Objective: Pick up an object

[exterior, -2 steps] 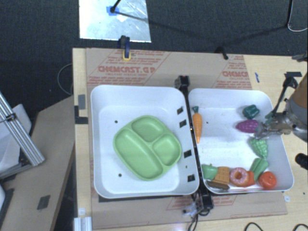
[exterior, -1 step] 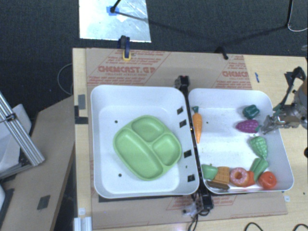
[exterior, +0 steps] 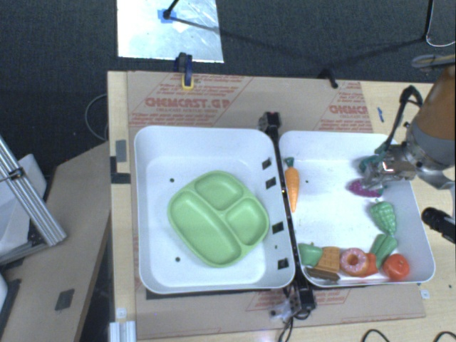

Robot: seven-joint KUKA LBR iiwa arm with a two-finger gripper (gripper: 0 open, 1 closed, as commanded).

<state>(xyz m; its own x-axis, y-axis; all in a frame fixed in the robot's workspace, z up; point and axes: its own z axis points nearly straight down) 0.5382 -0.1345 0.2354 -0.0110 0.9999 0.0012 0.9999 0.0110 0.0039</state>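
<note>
The fingers of the grey two-finger gripper [exterior: 375,171] are blurred against a purple toy piece, and whether they are spread or closed cannot be told. The gripper sits low over the upper right part of the right shallow white plastic bin [exterior: 328,212], on the end of the grey arm with its orange band [exterior: 436,116] reaching in from the right edge. Just below the gripper tip lies the small purple plastic toy vegetable [exterior: 365,187]; touching or merely beside it cannot be made out.

Taking the right bin as the landmark: a green ridged plastic toy vegetable [exterior: 384,216] lies near its right wall, below the purple piece. Along its near wall sits a row of toys: a round red plastic tomato [exterior: 396,265] in the near right corner, a dark green toy pepper [exterior: 380,247] just beside it, a pink-frosted ring doughnut [exterior: 354,261], a tan waffled cracker piece [exterior: 328,258] and a green chunk [exterior: 310,253] toward the near left corner. An orange plastic carrot with a green top [exterior: 291,181] lies along the bin's left wall.

Left of the right bin, touching it, is the second white bin [exterior: 153,191], holding a pale green three-compartment plastic plate [exterior: 217,218].
</note>
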